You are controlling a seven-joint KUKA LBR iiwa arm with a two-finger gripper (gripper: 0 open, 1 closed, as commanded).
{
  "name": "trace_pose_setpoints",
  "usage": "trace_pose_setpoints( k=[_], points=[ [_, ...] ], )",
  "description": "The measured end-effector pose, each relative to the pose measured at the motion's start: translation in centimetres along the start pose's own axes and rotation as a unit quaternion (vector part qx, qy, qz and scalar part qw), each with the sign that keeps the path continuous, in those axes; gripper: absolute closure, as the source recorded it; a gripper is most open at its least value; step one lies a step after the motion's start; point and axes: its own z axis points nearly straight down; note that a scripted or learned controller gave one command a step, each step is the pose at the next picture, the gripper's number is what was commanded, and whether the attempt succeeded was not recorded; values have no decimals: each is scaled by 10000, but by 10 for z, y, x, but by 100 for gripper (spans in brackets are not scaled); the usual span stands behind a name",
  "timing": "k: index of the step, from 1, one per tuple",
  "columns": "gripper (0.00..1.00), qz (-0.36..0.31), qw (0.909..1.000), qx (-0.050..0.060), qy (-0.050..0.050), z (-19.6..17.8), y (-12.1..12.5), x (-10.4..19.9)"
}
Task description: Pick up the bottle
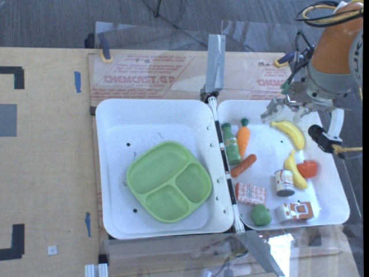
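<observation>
Bottle beside carrot in right bin, green tray in left bin

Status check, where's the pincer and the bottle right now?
Pincer above right bin's far edge. Bottle lying by the divider, untouched. Carrot right beside it, sausage near its base.
</observation>
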Motion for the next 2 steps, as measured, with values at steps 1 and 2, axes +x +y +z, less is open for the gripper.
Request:
trace_pose_setpoints(
  k=[1,2],
  points=[
    [0,-447,9990,-22,-9,98,-34,20],
    [0,-789,9969,2,4,84,-72,24]
  ],
)
